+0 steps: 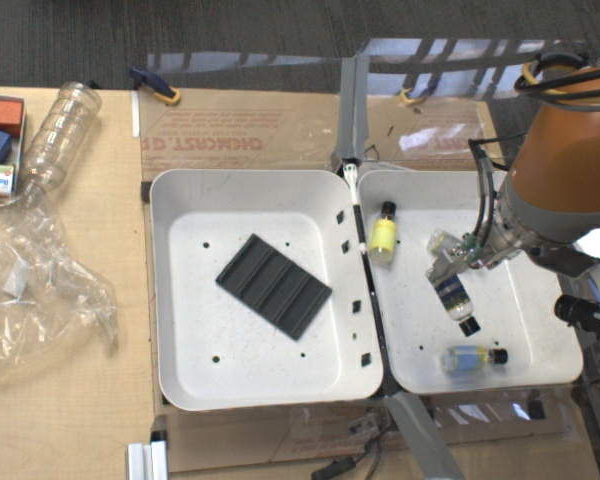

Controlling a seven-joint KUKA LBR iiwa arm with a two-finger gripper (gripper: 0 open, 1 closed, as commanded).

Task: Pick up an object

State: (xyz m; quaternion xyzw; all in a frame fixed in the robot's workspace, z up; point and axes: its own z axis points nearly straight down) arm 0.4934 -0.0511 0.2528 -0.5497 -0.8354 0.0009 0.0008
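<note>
Bench, two shallow white bins side by side.

Left bin (180, 298): one dark grey ribbed slab (274, 286), lying flat near the bin's centre and turned at a slant, its long axis running from about 10 o'clock to 4 o'clock. It touches no wall.

Right bin (540, 368): three small bottles.
- Yellow bottle (383, 235) with a black cap, at 10 o'clock in the bin, just beside the wall shared with the left bin, cap toward 12 o'clock.
- Dark bottle (452, 298) with a black cap, near the bin's centre, lying at a slant with the cap toward 5 o'clock.
- Clear bottle with a blue band (472, 359), at 6 o'clock in the bin, lying on its side with a black cap toward 3 o'clock, near the front wall.

Arm (565, 158): grey with an orange band, entering from 3 o'clock over the right bin.

Gripper (458, 256): set low near the bin's centre, directly at the upper end of the dark bottle. Whether its fingers are spread, pressed together or pinching the bottle cannot be told.

Bench outside the bins, 9 o'clock side: an empty clear plastic bottle (58, 136) lying at a slant, a box of coloured blocks (0, 138) at the edge, and crumpled clear plastic wrap (35, 278).
</note>
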